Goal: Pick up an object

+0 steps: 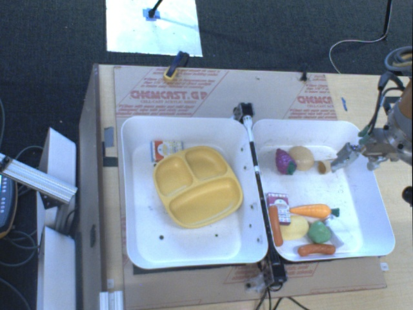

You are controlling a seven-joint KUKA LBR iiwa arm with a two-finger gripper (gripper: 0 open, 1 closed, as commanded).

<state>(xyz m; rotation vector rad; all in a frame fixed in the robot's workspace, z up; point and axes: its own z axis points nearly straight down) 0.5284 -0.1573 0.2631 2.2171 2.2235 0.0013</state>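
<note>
The right bin (368, 199) holds several toy foods. A purple vegetable (284, 161) and a beige round one (302, 157) lie at its far side, with a small brown piece (321, 167) beside them. Nearer the front lie a carrot (312, 210), a small red and white box (278, 201), an orange sausage (275, 225), a yellow piece (295, 228), a green pepper (319, 231) and a red sausage (316, 250). My gripper (357, 159) hangs over the bin's far right part, just right of the brown piece, with nothing visibly held.
The left bin (139, 192) holds a yellow divided plate (198, 186) and a small orange carton (166, 149) behind it. A black divider bar (255, 166) runs between the bins. A yellow-handled tool (174, 66) lies on the board behind them.
</note>
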